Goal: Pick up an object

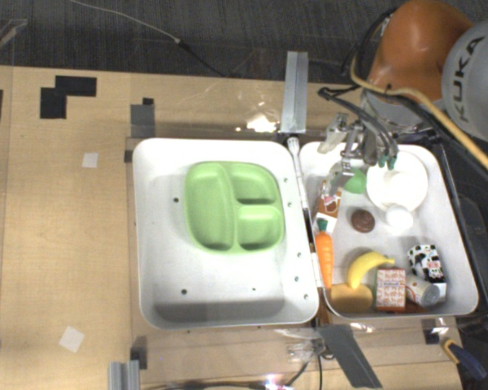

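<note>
Gripper (359, 149) seen over the right bin (459, 242)
Finger state cannot be told; a green item (355, 183) beneath is half hidden

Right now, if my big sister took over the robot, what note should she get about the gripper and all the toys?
Gripper: low over the far end of the right bin; whether it is open or shut cannot be told, and nothing shows in its grip.
Things: the right bin holds a carrot, a banana, a small red carton, a black-and-white cow-patterned toy, a brown round piece and a white plate. The left bin holds a green divided tray.
Done: nothing visibly picked.
Left: grasp one object and lift it.
</note>
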`<action>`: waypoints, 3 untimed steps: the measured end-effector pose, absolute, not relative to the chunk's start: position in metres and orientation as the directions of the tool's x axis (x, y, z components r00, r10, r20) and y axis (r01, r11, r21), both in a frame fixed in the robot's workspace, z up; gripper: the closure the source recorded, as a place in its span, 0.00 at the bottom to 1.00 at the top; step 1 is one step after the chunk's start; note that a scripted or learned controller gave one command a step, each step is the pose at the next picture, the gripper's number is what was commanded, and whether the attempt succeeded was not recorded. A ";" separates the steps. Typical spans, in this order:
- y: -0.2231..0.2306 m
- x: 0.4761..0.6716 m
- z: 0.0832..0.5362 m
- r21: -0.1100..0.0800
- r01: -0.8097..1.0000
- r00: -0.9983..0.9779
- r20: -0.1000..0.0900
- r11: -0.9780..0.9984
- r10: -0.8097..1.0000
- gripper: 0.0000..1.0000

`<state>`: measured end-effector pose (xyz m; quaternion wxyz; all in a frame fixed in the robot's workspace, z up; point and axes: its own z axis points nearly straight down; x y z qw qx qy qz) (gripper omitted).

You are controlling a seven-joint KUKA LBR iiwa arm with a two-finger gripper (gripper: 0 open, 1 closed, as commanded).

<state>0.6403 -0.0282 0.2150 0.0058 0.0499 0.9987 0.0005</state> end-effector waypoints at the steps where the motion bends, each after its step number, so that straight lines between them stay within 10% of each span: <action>1: -0.042 0.604 0.186 0.002 0.285 -0.959 -0.006 0.959 0.285 0.00; 2: -0.088 0.599 0.119 0.004 0.340 -0.940 -0.012 0.940 0.340 0.00; 3: -0.097 0.547 0.091 0.010 0.501 -0.865 -0.019 0.865 0.501 0.00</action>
